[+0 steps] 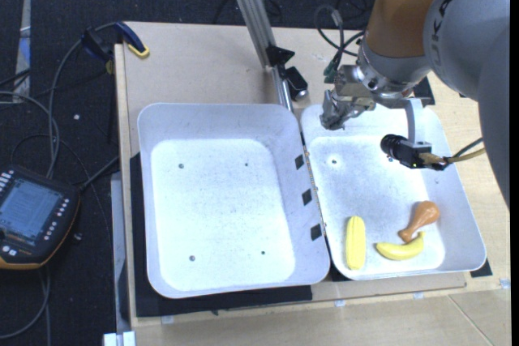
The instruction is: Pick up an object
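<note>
On the counter (203,53), the pincer (334,119) is seen over the right bin's (454,182) far-left corner, grip state hidden.

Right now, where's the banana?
The banana lies in the right bin, near its front right corner, touching the brown drumstick-shaped toy and just right of the yellow corn-like piece.

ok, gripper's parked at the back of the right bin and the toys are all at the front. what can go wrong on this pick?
1. The gripper hangs over the right bin's far rim, well away from all three items, so a straight descent would probably meet the rim or bare floor.
2. The banana touches the drumstick near the front wall; closing on one may nudge the other.
3. The corn cob lies by the bin's left wall, leaving little finger room on that side.
</note>
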Robot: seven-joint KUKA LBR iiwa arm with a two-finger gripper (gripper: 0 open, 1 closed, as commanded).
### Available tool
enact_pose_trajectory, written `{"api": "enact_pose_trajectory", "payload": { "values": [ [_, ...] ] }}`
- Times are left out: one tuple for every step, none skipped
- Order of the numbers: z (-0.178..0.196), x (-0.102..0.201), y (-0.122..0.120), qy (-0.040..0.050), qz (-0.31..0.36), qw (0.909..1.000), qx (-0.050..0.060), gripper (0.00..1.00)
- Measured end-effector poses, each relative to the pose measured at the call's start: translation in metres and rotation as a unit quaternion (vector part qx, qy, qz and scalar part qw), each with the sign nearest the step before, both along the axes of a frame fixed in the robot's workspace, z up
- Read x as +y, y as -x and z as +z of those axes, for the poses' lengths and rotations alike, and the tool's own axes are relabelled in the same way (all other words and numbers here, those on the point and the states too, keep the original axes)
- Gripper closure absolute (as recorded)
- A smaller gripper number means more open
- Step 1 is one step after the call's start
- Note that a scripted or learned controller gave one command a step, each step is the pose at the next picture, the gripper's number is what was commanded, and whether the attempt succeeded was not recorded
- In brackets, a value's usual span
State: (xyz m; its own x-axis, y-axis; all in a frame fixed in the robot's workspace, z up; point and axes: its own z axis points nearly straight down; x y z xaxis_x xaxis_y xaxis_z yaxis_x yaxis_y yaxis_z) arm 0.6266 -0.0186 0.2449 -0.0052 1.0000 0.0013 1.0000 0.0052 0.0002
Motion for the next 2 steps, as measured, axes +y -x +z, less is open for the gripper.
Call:
{"api": "enact_pose_trajectory", "payload": {
  "values": [
    [0.008, 0.05, -0.008, 0.0001, 0.0, 1.0, 0.0, 1.0],
    [0.008, 0.11, -0.01, 0.0, 0.0, 1.0, 0.0, 1.0]
  ]
}}
